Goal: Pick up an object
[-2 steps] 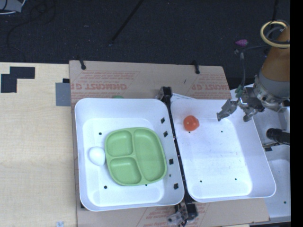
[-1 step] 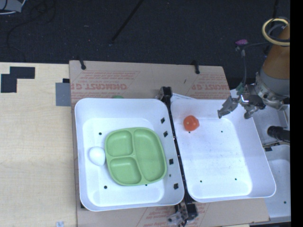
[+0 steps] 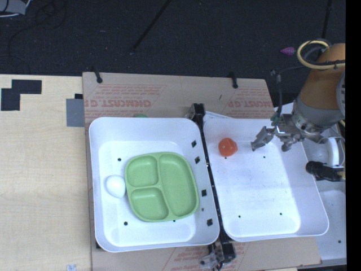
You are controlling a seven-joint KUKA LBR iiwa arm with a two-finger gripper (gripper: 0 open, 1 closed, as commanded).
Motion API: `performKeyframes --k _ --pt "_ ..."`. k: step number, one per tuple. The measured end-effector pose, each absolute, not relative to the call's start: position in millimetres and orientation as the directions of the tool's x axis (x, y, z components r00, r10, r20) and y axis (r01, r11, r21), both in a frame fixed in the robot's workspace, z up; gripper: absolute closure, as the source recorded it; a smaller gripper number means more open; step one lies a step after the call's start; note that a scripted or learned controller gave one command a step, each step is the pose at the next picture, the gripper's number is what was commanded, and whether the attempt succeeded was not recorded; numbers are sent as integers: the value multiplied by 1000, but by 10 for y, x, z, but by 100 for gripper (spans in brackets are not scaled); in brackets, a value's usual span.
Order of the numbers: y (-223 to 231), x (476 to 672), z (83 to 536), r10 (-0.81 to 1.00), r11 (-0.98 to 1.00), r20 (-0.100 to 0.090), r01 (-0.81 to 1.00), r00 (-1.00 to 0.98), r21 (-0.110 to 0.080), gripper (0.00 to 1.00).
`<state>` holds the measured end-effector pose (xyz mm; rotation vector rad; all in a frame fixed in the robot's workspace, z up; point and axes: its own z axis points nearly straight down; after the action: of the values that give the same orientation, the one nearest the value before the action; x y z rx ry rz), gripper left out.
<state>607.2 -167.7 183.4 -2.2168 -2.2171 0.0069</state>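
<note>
smooth white bins point(image 3: 265, 208), round orange ball point(image 3: 228, 147)

In the right bin point(image 3: 265, 202) I see much free floor: only the small red object point(image 3: 228, 147) sits there, near the far left corner, with open space all around it. My gripper point(image 3: 273, 139) hangs over the far right part, apart from it. In the left bin point(image 3: 107, 134) the green divided plate point(image 3: 161, 186) takes the middle, and a white egg point(image 3: 115, 186) touches its left edge.
</note>
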Motion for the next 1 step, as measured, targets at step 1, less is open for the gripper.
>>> performKeyframes --k 1 --pt "-1625 6080 1394 1000 1 2 1000 -1 -7 0"
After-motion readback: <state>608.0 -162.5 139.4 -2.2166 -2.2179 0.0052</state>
